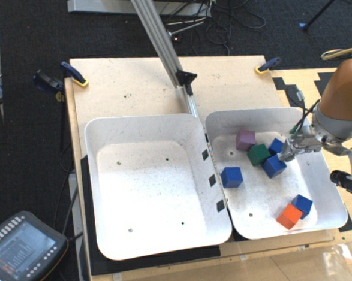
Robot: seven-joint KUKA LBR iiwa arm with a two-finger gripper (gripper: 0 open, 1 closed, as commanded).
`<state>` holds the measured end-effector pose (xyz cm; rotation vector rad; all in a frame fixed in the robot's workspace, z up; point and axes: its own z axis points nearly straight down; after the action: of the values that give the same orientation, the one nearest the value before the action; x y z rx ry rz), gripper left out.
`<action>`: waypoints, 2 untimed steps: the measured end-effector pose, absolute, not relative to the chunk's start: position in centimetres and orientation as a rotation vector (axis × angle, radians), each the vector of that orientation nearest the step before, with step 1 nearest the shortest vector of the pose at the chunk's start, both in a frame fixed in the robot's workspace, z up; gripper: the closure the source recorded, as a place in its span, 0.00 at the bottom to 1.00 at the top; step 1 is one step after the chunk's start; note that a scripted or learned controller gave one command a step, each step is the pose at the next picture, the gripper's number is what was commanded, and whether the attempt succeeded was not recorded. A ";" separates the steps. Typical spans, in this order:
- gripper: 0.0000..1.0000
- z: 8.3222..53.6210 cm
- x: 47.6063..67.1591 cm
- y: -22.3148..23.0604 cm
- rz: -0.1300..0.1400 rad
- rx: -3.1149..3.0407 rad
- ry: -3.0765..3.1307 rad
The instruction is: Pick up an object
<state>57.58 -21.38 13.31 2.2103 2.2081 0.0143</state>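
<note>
The step in hand looks like the approach to a grasp: the arm [342, 104] reaches in from three o'clock and its jaws [287, 154] hang low over the right bin [323, 183], in the thick of a small cluster of blocks. Whether the jaws are wide or narrow cannot be told, since their tips blur into the blocks beneath, and nothing can be seen held between them. The likeliest target is the blue cube [274, 165], which lies just at seven o'clock of the jaws, close enough that it may be touching. A second blue block [277, 145] sits at about eleven o'clock of them, the green cube [259, 154] at nine o'clock, and the purple cube [246, 140] further off at ten o'clock. Well apart are a lone blue cube [231, 177] near the bin's left wall, and an orange cube [289, 216] touching another blue one [302, 205] at the near edge. By my judgement the next move calls for settling squarely over one block, closing, then lifting straight up, since the crowded neighbours could be nudged or caught. The left bin [100, 172] sits beside it on the table [136, 85].
</note>
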 end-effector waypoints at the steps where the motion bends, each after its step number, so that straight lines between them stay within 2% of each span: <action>1: 1.00 19.6 57.4 -21.3 0.004 2.214 2.219; 2: 1.00 25.0 57.5 -21.4 0.005 2.212 2.219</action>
<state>57.54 -21.37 25.02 2.2123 2.2189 0.0048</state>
